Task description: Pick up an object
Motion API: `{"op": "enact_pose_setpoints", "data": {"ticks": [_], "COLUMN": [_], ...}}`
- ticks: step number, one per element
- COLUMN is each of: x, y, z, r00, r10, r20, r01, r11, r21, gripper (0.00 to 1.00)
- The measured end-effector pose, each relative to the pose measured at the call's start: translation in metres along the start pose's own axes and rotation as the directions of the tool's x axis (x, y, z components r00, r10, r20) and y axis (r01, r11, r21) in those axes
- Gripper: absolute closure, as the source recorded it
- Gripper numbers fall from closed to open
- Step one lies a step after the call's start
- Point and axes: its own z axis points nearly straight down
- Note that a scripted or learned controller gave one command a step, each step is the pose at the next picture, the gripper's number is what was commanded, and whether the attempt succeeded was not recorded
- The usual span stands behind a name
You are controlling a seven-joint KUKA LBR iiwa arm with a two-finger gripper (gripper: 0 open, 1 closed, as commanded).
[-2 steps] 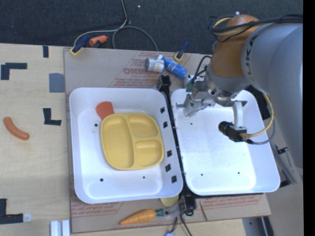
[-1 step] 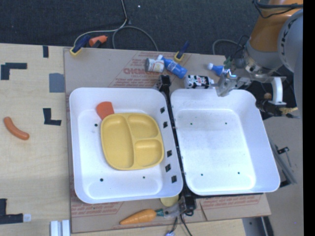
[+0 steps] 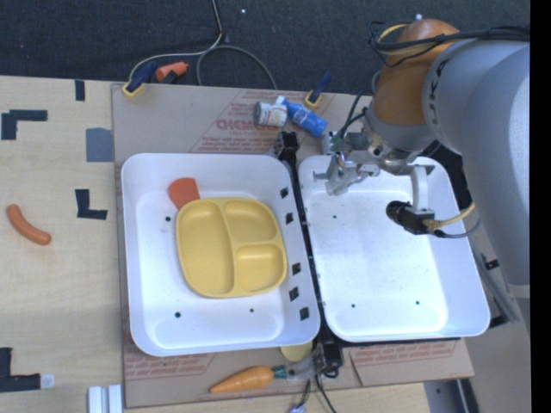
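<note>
The gripper (image 3: 343, 175) hung at the right bin's (image 3: 392, 265) upper edge, its hold impossible to judge, apparently before any grasp; next it needed to reach the yellow divided plate (image 3: 231, 246) in the left bin (image 3: 151, 256).

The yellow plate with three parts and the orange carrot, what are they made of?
The yellow plate looks like smooth moulded plastic: one even colour, rounded dividers, a soft sheen. The carrot, lying below the left bin, is probably a plastic toy too, since its orange looks flat and uniform, but it is too small to be sure.
</note>
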Motion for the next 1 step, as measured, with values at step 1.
{"op": "enact_pose_setpoints", "data": {"ticks": [1], "x": [-0.0537], "y": [0.0316], "z": [-0.0208], "r00": [1.0], "r10": [0.008], "r20": [0.005], "r01": [-0.008], "r11": [1.0], "r21": [-0.01], "gripper": [1.0]}}
